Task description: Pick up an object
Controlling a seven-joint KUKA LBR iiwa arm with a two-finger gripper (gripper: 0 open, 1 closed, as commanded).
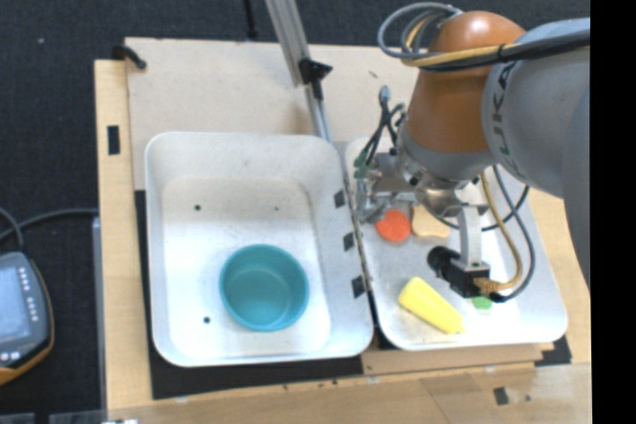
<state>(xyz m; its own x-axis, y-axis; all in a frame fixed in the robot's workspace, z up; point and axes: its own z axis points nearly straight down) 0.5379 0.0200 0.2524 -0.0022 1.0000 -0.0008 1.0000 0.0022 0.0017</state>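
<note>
The grey arm's two-finger gripper (397, 197) hangs low over the right white bin (542, 318), near its left wall, just above a small orange round object (395, 226); whether it grasps anything, I cannot tell. This looks like the reaching step; next likely calls for descending squarely onto it.

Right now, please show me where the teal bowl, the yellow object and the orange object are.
teal bowl (263, 287): camera view, inside bottom.
yellow object (429, 304): camera view, middle of its body.
orange object (395, 226): camera view, top surface.
</note>
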